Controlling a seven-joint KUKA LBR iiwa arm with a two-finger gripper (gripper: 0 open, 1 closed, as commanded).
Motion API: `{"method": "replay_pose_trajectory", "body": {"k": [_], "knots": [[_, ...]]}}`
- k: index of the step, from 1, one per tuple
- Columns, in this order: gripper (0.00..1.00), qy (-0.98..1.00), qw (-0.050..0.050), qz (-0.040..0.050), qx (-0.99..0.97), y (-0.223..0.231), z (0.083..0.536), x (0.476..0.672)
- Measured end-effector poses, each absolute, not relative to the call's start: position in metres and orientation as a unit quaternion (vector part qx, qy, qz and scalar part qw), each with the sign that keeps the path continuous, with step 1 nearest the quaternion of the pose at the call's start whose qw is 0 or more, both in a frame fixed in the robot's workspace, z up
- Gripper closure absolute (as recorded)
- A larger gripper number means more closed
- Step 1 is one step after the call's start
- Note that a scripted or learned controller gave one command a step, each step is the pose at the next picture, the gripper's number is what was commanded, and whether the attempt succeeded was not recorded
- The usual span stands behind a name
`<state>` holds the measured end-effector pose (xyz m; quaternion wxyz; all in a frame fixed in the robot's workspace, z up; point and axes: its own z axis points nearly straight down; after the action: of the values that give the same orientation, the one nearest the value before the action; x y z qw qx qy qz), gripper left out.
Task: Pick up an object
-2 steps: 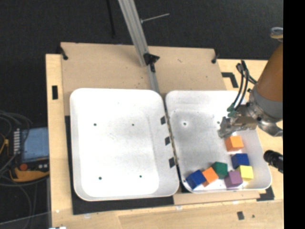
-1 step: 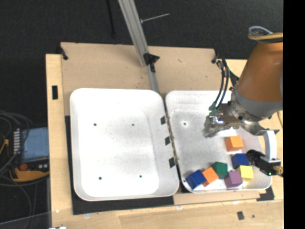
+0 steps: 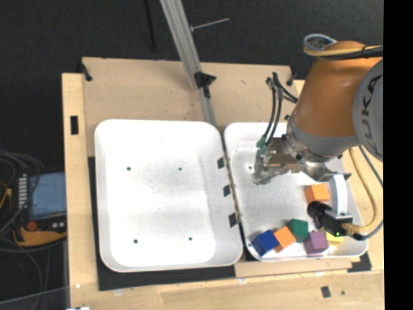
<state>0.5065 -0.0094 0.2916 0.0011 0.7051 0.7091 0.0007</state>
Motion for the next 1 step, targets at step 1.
{"method": "replay_pose_trajectory", "body": {"k": [1], "knots": [[1.0,0.708,-0.001,-0.0006,0.706,0.0389,0.2692,0.5098]]}}
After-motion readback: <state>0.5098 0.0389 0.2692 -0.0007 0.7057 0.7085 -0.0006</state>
